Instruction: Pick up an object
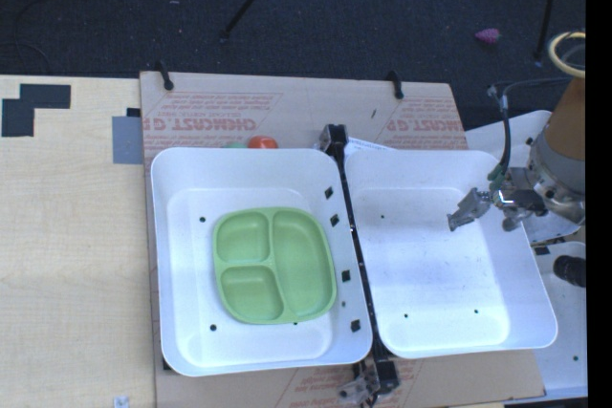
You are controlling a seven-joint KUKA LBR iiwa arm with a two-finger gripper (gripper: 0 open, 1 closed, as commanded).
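Left bin (172, 205): shallow, white, seated on a cardboard sheet (287, 115) with printed red lettering. It contains one item, a light green divided plate (274, 265) with three compartments, lying flat on the bin floor, roughly central and slightly toward the bin's right wall. The plate touches nothing else.

Right bin (521, 301): shallow, white, directly beside the left bin, the two separated by a black divider strip (349, 244) running from the far edge to the near edge. Its floor shows faint grey scuffing and a few small dark dots.

Gripper (466, 210): positioned over the right bin's far right portion, near its right wall, extending from the arm's grey wrist (550, 177) at the bench's right side. No object is between its fingers. Whether the fingers are apart or together cannot be determined at this resolution.

Surroundings: a small orange-red object (263, 143) lies on the cardboard just beyond the far edge of the left bin, with a trace of green beside it; its identity is unclear. Two black clips (164, 77) hold the cardboard's far edge. Pale wooden bench surface (67, 282) extends to the left, carrying dark rectangular marks (38, 105) near its far edge. Dark carpet with cables lies beyond the bench. The gripper is well apart from the green plate, with the divider strip between them
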